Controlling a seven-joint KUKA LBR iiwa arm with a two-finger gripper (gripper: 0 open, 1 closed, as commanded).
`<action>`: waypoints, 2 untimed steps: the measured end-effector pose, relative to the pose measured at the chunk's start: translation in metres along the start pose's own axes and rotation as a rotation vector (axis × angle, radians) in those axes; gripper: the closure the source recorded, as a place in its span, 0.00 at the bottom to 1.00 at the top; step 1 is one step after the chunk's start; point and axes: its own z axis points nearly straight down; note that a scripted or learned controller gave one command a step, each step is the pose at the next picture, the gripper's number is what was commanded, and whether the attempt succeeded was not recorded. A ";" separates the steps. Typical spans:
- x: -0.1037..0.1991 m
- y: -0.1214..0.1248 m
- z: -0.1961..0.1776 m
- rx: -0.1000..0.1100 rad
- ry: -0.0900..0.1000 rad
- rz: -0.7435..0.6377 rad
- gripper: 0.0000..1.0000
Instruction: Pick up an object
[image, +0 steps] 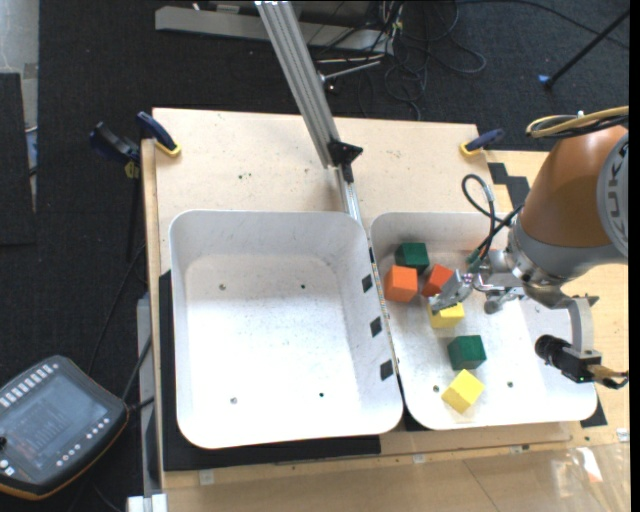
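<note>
The small yellow block lies in the right-hand shallow white bin, just below the two-finger gripper, whose metal tip comes down right at the block's upper edge. Whether the fingers are spread or pressed together cannot be told; they are small, blurred, and merge with the blocks behind them. Nothing is visibly pinched between them.

Just beside the gripper's left sits a red-orange block, partly covered by the gripper, touching an orange cube. A dark green cube lies just above those two. Below the yellow block a second green cube rests apart, and a larger yellow cube lies near the bin's lower edge.

The grey arm with its orange band enters from the right and hides the bin's upper right corner; its far side is cut off by the frame. The left-hand white bin adjoins the right one. Both stand on a pale wooden bench.
</note>
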 end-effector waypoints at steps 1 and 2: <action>0.009 -0.007 0.054 0.001 0.001 0.000 0.00; 0.008 -0.005 0.040 -0.007 -0.001 0.000 1.00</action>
